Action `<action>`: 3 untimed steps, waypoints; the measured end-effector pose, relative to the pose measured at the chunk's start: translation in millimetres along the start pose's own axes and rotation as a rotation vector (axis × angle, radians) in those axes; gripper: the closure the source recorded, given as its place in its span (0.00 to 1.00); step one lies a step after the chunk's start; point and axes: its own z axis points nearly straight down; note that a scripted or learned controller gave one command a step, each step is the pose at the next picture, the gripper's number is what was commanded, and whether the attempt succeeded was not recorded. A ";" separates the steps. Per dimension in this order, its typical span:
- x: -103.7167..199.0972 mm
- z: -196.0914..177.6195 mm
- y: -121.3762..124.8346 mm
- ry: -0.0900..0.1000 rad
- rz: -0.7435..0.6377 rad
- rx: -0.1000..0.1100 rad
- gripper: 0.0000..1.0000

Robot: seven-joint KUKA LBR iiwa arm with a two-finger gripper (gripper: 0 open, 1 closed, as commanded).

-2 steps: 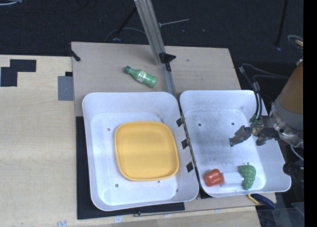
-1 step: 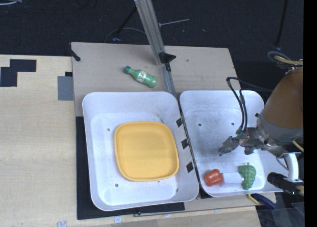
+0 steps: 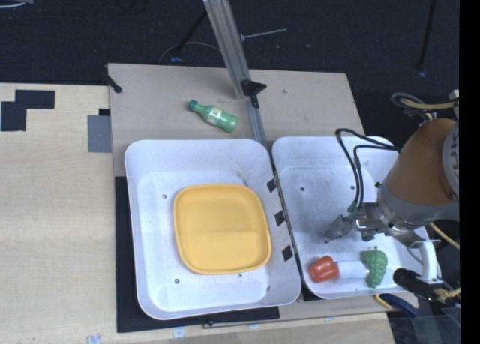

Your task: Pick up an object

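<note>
At the right of the frame we see the gripper (image 3: 346,230) low over the right bin (image 3: 315,177), its fingers spread apart and holding nothing. A red pepper (image 3: 323,268) and green broccoli (image 3: 374,266) lie just below it. A yellow plate (image 3: 221,228) sits in the left bin (image 3: 150,185).

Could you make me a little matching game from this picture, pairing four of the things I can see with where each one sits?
Things:
1. yellow plate
2. green bottle
3. red pepper
4. green broccoli

Places:
A. on the bench behind the bins
B. in the left bin
C. right bin, near its front right corner
D. right bin, near its front left corner

Pairs: 1-B, 2-A, 3-D, 4-C
</note>
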 end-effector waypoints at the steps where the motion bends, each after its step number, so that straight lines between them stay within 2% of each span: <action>1: 0.3 31.2 0.5 -0.001 -0.001 -0.005 0.00; 2: -1.4 19.5 0.9 -0.002 0.003 -0.008 1.00; 3: 1.5 -30.0 -7.5 -0.002 0.001 -0.009 1.00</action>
